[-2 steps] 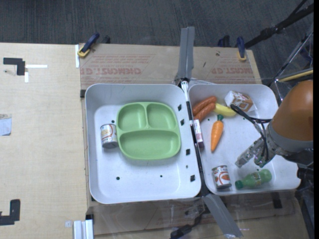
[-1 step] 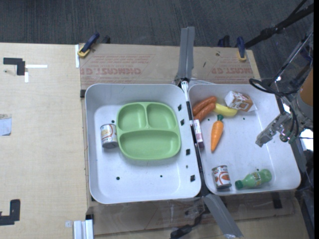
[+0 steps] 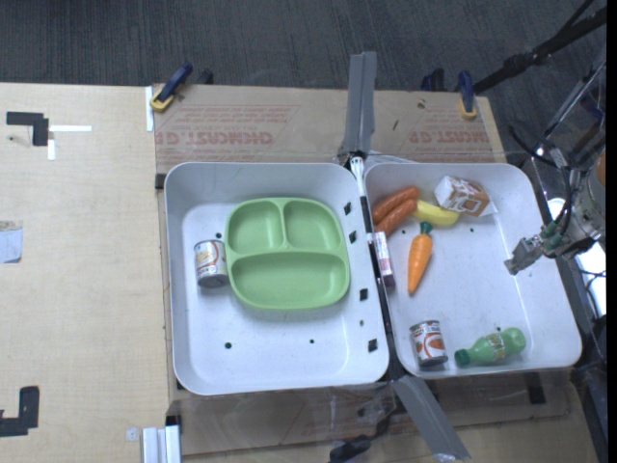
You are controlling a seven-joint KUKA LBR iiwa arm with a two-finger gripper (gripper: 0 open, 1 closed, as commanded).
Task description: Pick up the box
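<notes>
Two shallow white bins sit side by side on a cardboard-covered bench. One can lies beside one green divided plate in the left bin. Right bin: two sausages, one carrot, one banana, a second can, one green bottle. The single box lies at the far edge, touching the banana, long axis slanting left-far to right-near. The gripper hovers at the bin's right wall; whether its fingers are apart, I cannot tell.

Left white plastic bin has the green divided plate, with a small tin can just left of it. The small printed carton box sits at the back of the right white bin.
</notes>
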